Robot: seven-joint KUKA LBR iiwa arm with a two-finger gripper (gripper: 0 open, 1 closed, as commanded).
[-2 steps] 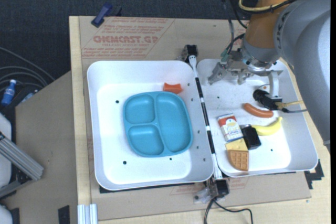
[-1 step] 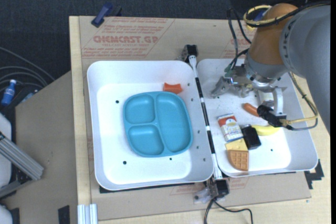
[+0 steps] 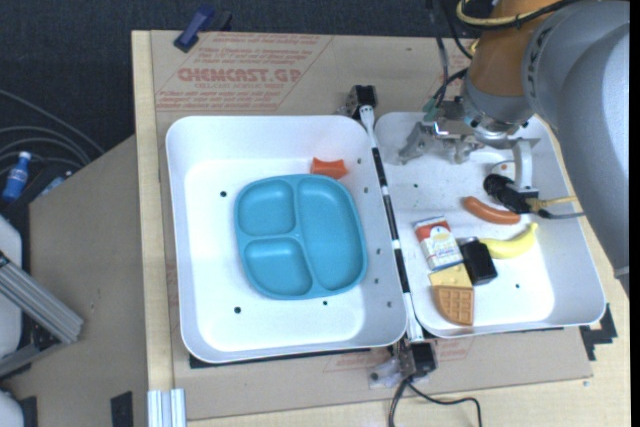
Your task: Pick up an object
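My gripper [image 3: 458,165] hangs over the far part of the right bin [image 3: 560,310], below the orange band of the arm. It is open, its fingers spread apart with nothing between them. One finger reaches left toward the bin's divider; the other ends just above a sausage [image 3: 488,209]. Nearer the front lie a yellow banana [image 3: 514,242], a small red-and-white carton [image 3: 437,243], a black block [image 3: 479,261], a yellow slice [image 3: 450,277] and a waffle piece [image 3: 454,303]. In the left bin [image 3: 200,305] sit a blue divided plate [image 3: 298,235] and a small orange piece [image 3: 328,168].
The arm's grey body covers the right bin's far right corner. A black clip [image 3: 362,99] sits at the far end of the ridge between the bins. A blue object [image 3: 194,28] lies on the bench's far left edge. Cables run past the bench's left side.
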